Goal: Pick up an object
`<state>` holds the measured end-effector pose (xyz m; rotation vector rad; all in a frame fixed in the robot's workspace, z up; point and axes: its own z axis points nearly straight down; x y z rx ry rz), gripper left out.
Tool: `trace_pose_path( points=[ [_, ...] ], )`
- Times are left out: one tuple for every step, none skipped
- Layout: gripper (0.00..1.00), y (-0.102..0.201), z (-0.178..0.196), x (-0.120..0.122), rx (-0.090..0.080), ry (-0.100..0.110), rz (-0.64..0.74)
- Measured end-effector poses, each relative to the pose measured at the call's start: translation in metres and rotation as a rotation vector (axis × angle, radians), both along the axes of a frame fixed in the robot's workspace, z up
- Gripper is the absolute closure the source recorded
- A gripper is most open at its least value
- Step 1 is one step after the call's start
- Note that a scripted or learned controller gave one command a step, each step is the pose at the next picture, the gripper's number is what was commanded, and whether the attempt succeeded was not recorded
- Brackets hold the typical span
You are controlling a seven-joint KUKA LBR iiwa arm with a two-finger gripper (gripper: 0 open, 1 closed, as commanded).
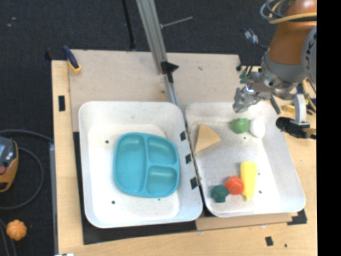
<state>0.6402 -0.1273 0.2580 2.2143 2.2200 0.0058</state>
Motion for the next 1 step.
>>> trace_pose_path(
  points=[
    [1.00,0.0462,0.0006,0.0189,0.002,0.004,0.004]
  ],
)
